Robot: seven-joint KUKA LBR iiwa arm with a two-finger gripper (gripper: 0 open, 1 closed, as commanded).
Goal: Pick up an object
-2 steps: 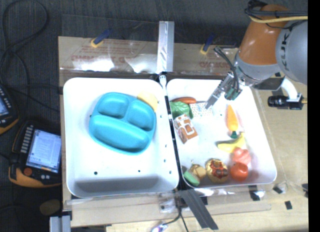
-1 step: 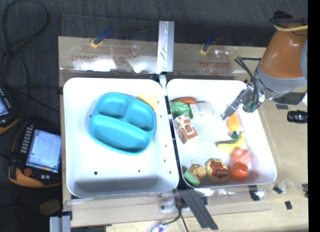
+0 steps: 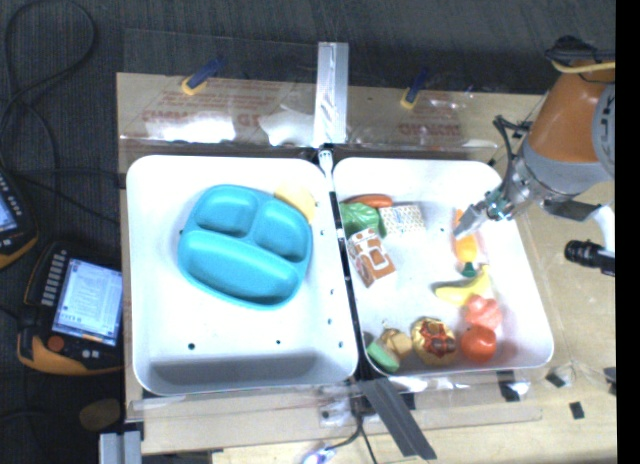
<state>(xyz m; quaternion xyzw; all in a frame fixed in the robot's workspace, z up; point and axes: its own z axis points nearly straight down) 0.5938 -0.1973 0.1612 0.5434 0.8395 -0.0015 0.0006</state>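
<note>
One hand [image 3: 476, 216] low over the right bin [image 3: 520, 282] — grip state impossible to tell.
An orange-yellow toy [image 3: 466, 247] lies just below it — nearly touching.

Left bin [image 3: 150, 282] holds a blue divided plate [image 3: 245, 242], with a yellow piece [image 3: 296, 200] at its far right edge. Right bin [image 3: 525, 282] holds toy food: green vegetable [image 3: 360, 218], small carton [image 3: 369, 257], banana [image 3: 466, 287], tomato [image 3: 478, 342]. Gripper [image 3: 480, 214] sits low at the bin's far right, just above an orange-yellow piece [image 3: 466, 244].
</note>
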